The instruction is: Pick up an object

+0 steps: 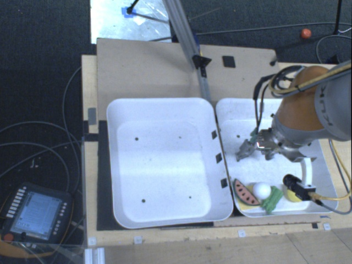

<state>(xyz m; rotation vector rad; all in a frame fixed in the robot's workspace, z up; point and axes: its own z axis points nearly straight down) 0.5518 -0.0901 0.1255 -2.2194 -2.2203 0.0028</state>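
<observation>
In the right bin [234, 120], along its front wall, lie a watermelon slice toy [243, 193], a white ball [262, 190], a green object [271, 201] and a yellow object [291, 196] that is partly covered. My gripper [247, 149] hangs over the middle of this bin, pointing left, a little behind and above those toys. Nothing is visibly held in it. The grey arm with its orange band [300, 106] reaches in from the right.
The left bin [159, 164] sits beside the right one, and a shared rim with black clips [219, 158] runs between them. A brown board [154, 65] lies behind the bins. A metal pole [184, 26] slants in from the back.
</observation>
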